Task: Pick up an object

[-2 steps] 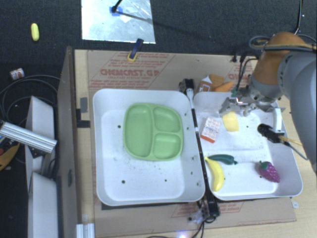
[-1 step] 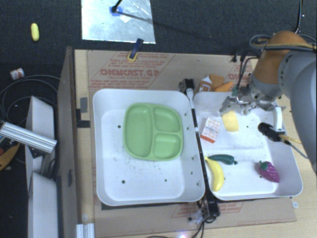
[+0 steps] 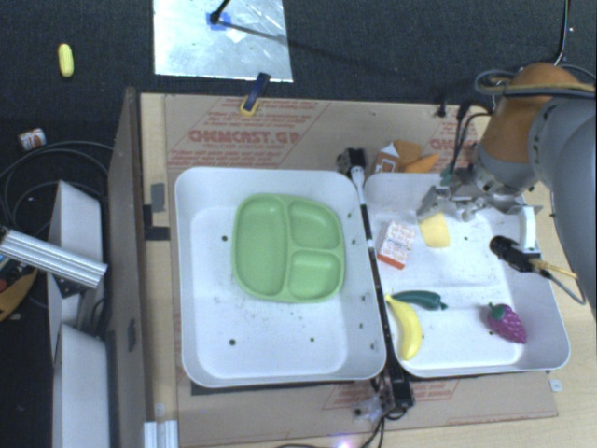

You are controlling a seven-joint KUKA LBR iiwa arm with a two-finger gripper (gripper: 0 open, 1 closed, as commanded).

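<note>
Above the right bin (image 3: 550, 339), metal jaws (image 3: 451, 203) (grip unclear) beside a smooth yellow block (image 3: 435, 231).

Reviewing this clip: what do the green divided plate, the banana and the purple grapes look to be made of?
Green divided plate: likely moulded plastic, matte; even colour, rounded compartment ridges, soft sheen.
Banana: probably a plastic toy; uniform yellow, smooth, no blemishes.
Purple grapes: seemingly plastic or rubber, slightly glossy; one lumpy cluster with a green top. The view is too coarse to tell which.
</note>
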